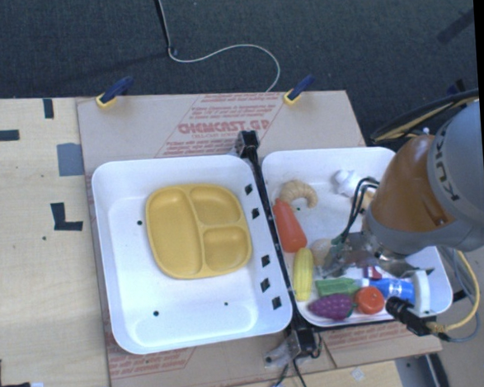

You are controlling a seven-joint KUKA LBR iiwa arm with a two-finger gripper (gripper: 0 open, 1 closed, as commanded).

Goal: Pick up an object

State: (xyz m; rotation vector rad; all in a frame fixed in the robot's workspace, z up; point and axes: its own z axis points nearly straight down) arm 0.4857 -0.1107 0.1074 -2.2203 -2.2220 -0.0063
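Note:
The right bin [388,155] holds several toy foods: an orange carrot [289,226], a yellow corn cob [303,274], a tan croissant-like piece [298,193], a green piece [336,286], purple grapes [331,308], a red-orange tomato [369,300] and a small white item [343,179]. My gripper [339,259] reaches down into the middle of this bin, just right of the corn and above the green piece. The wrist's orange band [407,193] and grey body hide most of it. A blue and white object [402,289] lies beside the tomato.
The left bin [113,239] holds a yellow divided plate [198,230]. A black divider [263,220] runs between the bins. Both bins rest on a cardboard sheet [212,124] held by two clamps. A cable loops over the dark floor behind.

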